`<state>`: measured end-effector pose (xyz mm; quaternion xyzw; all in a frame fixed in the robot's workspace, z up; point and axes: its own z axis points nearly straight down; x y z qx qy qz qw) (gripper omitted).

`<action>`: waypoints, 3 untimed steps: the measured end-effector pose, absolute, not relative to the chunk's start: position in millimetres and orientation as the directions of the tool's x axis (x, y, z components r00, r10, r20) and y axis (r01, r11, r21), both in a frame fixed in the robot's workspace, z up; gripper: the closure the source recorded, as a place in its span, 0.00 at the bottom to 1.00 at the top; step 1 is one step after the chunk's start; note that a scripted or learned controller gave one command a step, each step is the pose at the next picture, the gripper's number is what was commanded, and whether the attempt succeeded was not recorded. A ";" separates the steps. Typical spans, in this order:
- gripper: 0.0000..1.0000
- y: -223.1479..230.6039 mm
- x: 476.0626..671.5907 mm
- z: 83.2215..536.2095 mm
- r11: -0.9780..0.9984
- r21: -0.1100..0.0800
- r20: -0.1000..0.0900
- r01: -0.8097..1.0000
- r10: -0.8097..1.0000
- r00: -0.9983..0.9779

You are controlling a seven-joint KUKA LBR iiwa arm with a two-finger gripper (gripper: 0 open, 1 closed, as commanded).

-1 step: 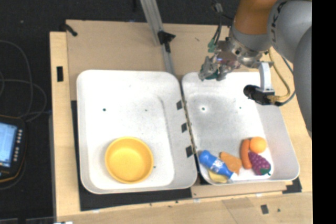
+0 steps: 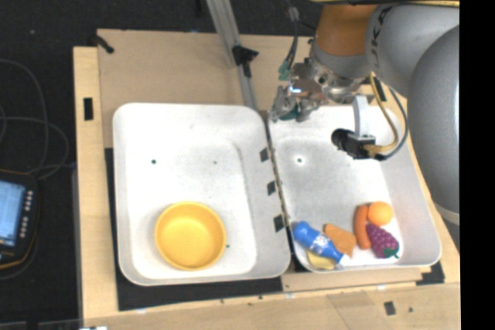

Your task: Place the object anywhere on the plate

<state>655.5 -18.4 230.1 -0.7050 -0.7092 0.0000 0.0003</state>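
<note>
Camera view: desk (image 2: 93,166) with two white bins side by side. Left bin (image 2: 186,143) has a yellow plate (image 2: 190,235) sitting in its near part, toward the front edge. Right bin (image 2: 340,182) has a cluster of toys crowded along its near edge: blue bottle-like toy (image 2: 315,239), orange piece (image 2: 340,238), a carrot-like stick (image 2: 361,224), a small orange ball (image 2: 379,212), purple grapes (image 2: 384,239). They're touching or nearly touching each other. Which one counts as the object, can't say from this shot.

Arm comes in from the right, orange band on top, wrist hanging over the far left corner of the right bin. Pincer (image 2: 288,108) sits near the wall between the bins, at the far end. Too small and cluttered to tell if it's spread or pressed together; nothing readable between the tips.

Key relation: toys lie well apart from the pincer, toward the near edge of the right bin and off to the arm's side. Plate is diagonally across the wall, in the other bin's near part. Blue toy is the closest of the pile to the wall; its long axis runs slantwise along the near edge. Judgement: pick not yet made, so the next move needs a reach toward the near side first, then a carry across the wall to the plate.
</note>
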 end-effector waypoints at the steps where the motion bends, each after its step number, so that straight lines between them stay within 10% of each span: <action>1: 1.00 32.7 655.1 225.2 0.007 -0.002 0.001 1.000 1.000 -0.007; 3: 1.00 116.1 643.3 238.4 0.003 0.000 0.001 1.000 1.000 -0.003</action>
